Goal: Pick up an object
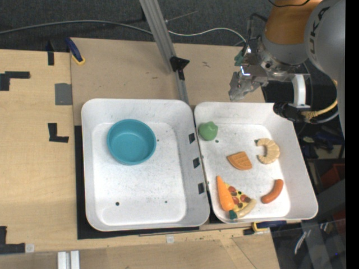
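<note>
Watching from my station, I am seeing the gripper [242, 87] hovering above the far edge of the right bin [291, 206], its jaws too blurred to judge, while the green object [208, 130], croissant [268, 151] and sausage [272, 191] are lying inside that bin.

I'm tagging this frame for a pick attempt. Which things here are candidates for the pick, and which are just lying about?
For the job:
gripper
green ball
croissant
orange wedge
carrot
pizza slice
sausage
blue bowl

Lying about:
blue clip
metal pole
</note>
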{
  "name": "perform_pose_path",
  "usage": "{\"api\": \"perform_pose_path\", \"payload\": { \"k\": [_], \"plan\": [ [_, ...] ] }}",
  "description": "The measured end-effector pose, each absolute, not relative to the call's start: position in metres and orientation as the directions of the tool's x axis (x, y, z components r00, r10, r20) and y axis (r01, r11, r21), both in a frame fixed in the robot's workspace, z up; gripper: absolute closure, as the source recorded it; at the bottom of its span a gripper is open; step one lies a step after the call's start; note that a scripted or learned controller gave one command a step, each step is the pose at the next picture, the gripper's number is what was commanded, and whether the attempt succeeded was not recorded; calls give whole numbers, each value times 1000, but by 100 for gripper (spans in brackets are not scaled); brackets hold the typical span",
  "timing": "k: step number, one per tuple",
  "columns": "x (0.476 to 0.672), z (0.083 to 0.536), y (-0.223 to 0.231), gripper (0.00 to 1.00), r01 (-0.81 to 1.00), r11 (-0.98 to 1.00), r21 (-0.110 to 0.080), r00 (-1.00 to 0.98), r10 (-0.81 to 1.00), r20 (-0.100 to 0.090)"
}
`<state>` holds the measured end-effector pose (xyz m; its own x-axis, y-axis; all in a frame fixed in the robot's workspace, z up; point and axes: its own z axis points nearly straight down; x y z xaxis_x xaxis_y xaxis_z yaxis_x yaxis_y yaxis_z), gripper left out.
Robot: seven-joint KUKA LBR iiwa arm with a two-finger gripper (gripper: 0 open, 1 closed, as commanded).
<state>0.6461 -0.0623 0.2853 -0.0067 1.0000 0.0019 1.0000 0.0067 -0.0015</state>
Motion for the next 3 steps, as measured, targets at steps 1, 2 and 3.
{"api": "perform_pose_path", "payload": {
  "k": [1, 2, 3],
  "plan": [
    [631, 275, -19, 100, 1000, 5, -3, -5, 1000, 1],
    [620, 254, 29, 100, 1000, 6, -4, -6, 1000, 1],
    [617, 254, 77, 100, 1000, 7, -2, -7, 1000, 1]
  ]
}}
